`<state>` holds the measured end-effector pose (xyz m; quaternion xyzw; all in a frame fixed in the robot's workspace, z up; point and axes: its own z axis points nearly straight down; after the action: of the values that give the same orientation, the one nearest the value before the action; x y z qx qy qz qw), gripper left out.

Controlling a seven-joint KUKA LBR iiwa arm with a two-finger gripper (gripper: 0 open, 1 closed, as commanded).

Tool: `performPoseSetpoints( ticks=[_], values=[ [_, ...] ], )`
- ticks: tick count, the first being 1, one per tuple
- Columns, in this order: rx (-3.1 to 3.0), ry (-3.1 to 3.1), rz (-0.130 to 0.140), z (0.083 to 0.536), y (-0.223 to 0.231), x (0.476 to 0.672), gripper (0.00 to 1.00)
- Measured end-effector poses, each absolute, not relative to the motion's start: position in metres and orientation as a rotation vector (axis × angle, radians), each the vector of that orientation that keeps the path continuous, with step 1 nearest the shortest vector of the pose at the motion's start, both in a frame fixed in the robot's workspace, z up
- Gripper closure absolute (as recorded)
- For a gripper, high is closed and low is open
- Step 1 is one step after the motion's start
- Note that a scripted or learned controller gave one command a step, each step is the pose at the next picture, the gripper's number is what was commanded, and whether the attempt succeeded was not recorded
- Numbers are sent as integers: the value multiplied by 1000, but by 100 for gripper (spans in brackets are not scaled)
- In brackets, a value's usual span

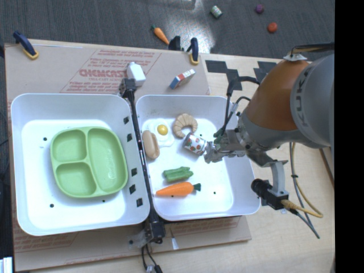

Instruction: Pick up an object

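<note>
We see the end effector [209, 152] in the right bin [242, 206], touching a small white cup [194, 144] with red dots; we cannot tell its grip state.

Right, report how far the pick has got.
Done: the gripper is down in the right bin, beside the spotted cup. In hand: nothing visibly between its fingers. Left: grasp and lift; the cup, croissant, egg, carrot and green pod all lie in the bin.
</note>
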<state>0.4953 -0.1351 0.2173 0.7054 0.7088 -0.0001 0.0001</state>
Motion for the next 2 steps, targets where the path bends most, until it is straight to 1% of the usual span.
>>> performPoseSetpoints(
  ticks=[1,2],
  values=[
    [2216,2227,-1,217,-135,495,0],
    [2215,2225,3,98,-164,505,0]
  ],
)
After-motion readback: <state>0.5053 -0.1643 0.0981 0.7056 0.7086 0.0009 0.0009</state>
